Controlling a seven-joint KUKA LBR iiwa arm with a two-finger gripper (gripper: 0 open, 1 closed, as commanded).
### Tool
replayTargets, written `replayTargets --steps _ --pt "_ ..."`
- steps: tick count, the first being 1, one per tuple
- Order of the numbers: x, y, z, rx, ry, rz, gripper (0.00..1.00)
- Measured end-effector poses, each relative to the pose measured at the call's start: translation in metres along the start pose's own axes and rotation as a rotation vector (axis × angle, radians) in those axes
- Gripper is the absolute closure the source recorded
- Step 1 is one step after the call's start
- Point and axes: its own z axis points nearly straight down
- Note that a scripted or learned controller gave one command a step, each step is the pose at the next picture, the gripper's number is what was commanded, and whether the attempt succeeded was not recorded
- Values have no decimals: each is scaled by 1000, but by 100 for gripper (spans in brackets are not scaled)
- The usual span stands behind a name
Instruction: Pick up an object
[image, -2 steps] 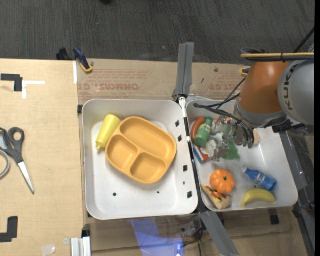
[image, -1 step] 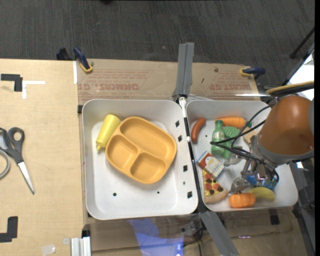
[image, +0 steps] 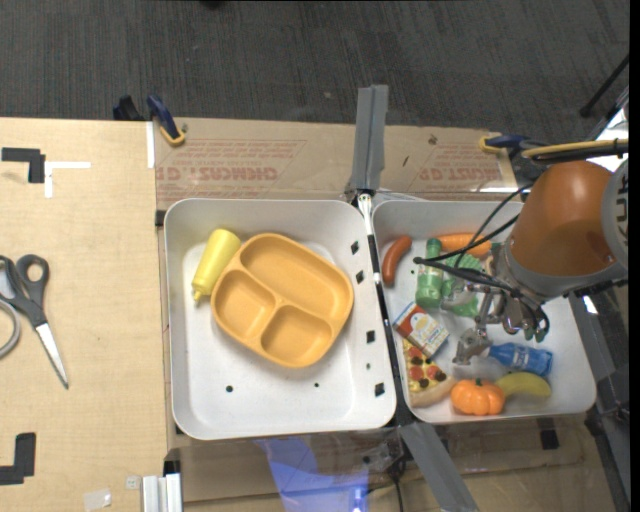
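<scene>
My gripper (image: 474, 340) hangs low over the middle of the right bin (image: 570, 405), below the arm's orange band (image: 562, 228). Around it lie a green bottle (image: 430, 285), a small printed carton (image: 422, 330), a blue bottle (image: 521, 357), a pizza slice (image: 424, 376), an orange pumpkin (image: 475, 397) and a yellow banana (image: 523, 385). A red sausage (image: 394, 259) and a carrot (image: 460, 242) rest at the bin's far side. Cables and the wrist hide what sits right under the gripper.
The left bin (image: 200, 400) holds a yellow divided plate (image: 283, 298) and a yellow bottle (image: 213, 262) beside it. Scissors (image: 36, 312) lie on the wooden bench at far left. A grey bar (image: 368, 140) runs up between the bins.
</scene>
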Motion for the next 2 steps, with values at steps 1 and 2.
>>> replayTargets --steps 1,2 --pt "-49 16 -1 0 -1 111 0" --pt "-77 16 -1 1 -2 62 0"
